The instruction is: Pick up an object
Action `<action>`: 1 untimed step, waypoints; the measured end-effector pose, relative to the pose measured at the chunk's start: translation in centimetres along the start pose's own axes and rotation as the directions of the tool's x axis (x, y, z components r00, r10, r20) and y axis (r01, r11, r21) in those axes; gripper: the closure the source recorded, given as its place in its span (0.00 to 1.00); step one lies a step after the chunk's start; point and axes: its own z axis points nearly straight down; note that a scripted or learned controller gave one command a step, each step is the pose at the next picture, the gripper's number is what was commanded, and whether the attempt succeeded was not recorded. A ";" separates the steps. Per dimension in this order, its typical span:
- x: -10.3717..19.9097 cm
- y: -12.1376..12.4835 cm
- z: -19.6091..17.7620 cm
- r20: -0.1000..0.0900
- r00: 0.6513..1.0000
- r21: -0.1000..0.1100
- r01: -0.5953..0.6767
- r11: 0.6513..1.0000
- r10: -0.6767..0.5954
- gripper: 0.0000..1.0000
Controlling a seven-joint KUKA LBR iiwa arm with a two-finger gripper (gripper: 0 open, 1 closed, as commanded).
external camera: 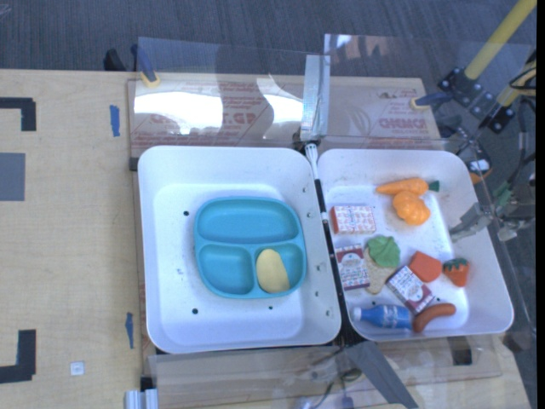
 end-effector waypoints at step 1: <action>-0.6 8.2 11.3 -0.003 0.996 0.008 0.092 0.996 -0.092 0.00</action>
